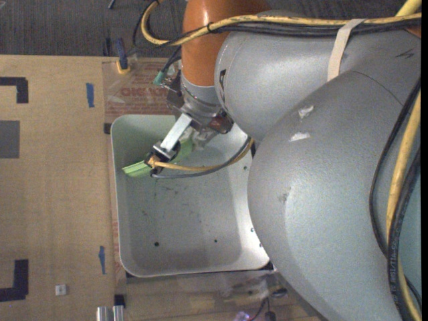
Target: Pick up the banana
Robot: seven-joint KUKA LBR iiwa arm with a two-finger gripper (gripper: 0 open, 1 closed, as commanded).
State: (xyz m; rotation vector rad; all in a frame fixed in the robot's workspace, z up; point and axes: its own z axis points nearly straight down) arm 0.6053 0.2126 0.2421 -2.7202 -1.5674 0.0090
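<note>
Camera view, one pincer (202, 138), one green object (136, 168), one bin (200, 246)

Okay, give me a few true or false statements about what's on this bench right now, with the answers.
1. A green object sits near the left wall of the white bin. True.
2. The arm reaches in from the left of the view. False: it comes in from the right.
3. The band above its wrist is blue. False: it is orange.
4. Strips of blue tape are stuck on the brown surface left of the bin. True.
</note>
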